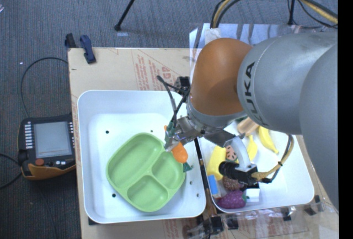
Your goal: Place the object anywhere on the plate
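Over the right rim of the green plate, the gripper is hanging low in the left bin, close to that bin's right wall. Whether it is clamped or spread cannot be told from this angle, since the wrist is blocking the view. An orange toy carrot is sitting directly beneath it, touching or nearly touching the gripper's tip. The carrot's green leafy end is pointing toward the bin's near right corner. The carrot is overlapping the plate's right edge, but whether it is resting on the plate or hanging just above it is unclear. The green plate, divided into three compartments, is lying tilted across the near half of the left bin, and its compartments are holding nothing else. The grey arm, with its orange band, is reaching in over the right bin and covering most of that bin's far side. In the right bin, a banana is lying toward the middle. A bunch of purple grapes is sitting against the near edge, and a small blue block is resting just beside the grapes near the left wall. Beyond the bench's left edge, a teach pendant is lying on the carpet.
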Controlling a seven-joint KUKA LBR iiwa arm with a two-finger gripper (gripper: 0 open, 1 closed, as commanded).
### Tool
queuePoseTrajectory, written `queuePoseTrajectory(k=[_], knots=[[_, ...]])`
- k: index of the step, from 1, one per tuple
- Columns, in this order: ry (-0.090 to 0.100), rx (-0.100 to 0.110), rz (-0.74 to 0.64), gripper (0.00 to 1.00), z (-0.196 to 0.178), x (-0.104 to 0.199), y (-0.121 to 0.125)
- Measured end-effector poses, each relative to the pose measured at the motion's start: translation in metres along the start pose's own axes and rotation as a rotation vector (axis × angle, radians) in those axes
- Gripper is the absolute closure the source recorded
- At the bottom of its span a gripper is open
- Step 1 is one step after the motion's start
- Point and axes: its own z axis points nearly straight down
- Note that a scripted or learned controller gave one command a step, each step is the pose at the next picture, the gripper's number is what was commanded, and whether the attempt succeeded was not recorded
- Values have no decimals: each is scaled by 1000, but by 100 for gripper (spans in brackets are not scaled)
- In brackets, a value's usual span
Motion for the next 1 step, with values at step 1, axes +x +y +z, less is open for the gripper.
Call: queuePoseTrajectory(k=[1], knots=[[-2, 1, 3, 0, 0, -2, 0]])
